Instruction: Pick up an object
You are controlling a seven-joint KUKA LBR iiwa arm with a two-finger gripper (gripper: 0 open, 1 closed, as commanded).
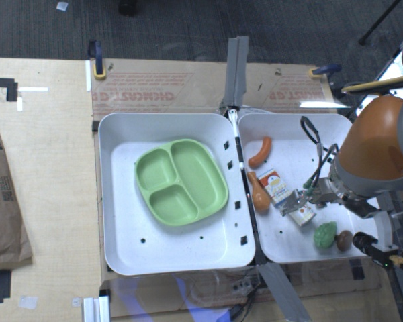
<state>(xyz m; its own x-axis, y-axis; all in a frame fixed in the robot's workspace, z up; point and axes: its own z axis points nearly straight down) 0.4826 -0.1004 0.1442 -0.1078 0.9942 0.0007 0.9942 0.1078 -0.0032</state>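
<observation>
Camera view shows me the tool (pixel 301 205) low in the right bin (pixel 282 247), state indeterminate, beside a small carton (pixel 277 185) I judge light, stiff, best gripped across its narrow sides.

You see the gripper (pixel 301 205) low in the right bin (pixel 282 247), beside a small carton (pixel 276 186). A green tray (pixel 181 181) lies in the left bin (pixel 121 247); a sausage (pixel 260 151) sits nearby.
</observation>
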